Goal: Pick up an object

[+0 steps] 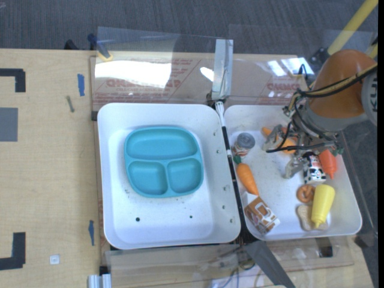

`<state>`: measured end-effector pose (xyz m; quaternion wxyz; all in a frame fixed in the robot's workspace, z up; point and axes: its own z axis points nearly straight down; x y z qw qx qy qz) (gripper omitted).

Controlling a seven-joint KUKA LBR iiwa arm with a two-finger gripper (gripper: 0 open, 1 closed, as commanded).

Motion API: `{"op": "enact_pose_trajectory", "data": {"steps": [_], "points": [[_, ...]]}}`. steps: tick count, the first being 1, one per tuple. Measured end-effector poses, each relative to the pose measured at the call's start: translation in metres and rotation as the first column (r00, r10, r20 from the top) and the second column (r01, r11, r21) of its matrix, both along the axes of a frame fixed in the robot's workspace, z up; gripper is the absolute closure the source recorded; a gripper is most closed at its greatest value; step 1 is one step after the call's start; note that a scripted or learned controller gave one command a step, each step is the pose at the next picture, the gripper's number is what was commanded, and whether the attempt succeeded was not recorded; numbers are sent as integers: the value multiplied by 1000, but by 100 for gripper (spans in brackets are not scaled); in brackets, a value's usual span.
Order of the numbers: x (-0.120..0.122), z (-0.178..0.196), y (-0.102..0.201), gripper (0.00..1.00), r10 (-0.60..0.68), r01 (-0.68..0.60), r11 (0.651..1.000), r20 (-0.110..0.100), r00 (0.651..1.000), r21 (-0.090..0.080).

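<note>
My pincer (298, 152) hangs low over the upper part of the right bin (354, 221), and I cannot tell how it is set amid the cables and clutter below my wrist. Under me lie a small can (245, 141), a carrot (247, 179), a brown carton (261, 215), a yellow bottle (322, 204) and a cow figure (314, 173), while the left bin (114, 125) carries a blue divided plate (163, 161). Both bins rest on a pale wooden desk (42, 161) with black tape marks (17, 80), clear plastic sheeting (156, 71) behind and grey carpet (180, 5) beyond.
</note>
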<state>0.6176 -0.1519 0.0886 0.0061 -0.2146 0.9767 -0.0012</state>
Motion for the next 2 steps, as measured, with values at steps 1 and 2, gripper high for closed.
{"op": "enact_pose_trajectory", "data": {"steps": [1,2], "points": [[7,0,43,0,-70,70,998,-1,998,2],[32,-1,-62,0,-247,247,969,-4,969,0]]}}
